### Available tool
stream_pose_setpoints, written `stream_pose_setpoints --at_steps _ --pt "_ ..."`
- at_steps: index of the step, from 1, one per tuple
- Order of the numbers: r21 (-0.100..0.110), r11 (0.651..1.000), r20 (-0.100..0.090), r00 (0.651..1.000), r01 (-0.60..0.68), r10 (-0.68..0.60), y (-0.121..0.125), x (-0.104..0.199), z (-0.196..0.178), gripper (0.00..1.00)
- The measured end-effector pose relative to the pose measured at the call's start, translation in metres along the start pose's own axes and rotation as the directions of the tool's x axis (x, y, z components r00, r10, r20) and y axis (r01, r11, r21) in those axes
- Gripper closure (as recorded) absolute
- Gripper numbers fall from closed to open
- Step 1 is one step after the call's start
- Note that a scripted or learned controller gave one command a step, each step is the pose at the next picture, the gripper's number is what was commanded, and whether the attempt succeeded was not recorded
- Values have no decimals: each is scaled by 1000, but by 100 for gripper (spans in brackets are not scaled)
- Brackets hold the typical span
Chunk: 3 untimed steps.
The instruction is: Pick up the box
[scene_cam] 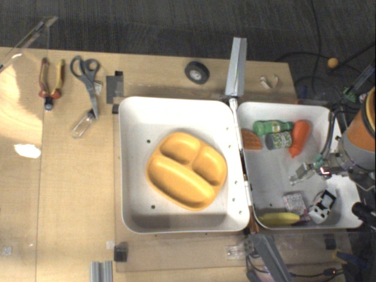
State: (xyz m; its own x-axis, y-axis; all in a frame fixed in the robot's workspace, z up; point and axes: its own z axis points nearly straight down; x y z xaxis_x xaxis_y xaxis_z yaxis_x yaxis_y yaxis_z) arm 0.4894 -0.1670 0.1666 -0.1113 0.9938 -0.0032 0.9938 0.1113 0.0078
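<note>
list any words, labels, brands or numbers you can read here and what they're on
None can be read.
Green bottle in the right bin: has a label, too blurred to read.
Small can beside it: label print too small.
Small box: speckled printing, illegible.
Black and white item: markings too small to tell.

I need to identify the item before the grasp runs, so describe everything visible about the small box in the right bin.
The box is a small, flat, roughly square packet, pale grey-white with a speckled pinkish print too fine to read. It looks like thin card or foil. It lies flat and slightly turned on the floor of the right bin, near the front edge. The banana lies just in front of it, close or touching. A black-and-white object sits to its right. The gripper hangs just above it in the view.
</note>
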Motion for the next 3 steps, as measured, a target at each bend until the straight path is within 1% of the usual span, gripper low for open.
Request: stream_pose_setpoints --at_steps 1,2,3 --pt "-5 987 2 987 162 -162 4 27 77 0" --pt "-17 986 10 987 163 -163 9 26 64 100" --pt "-17 986 10 987 163 -163 8 26 64 0"
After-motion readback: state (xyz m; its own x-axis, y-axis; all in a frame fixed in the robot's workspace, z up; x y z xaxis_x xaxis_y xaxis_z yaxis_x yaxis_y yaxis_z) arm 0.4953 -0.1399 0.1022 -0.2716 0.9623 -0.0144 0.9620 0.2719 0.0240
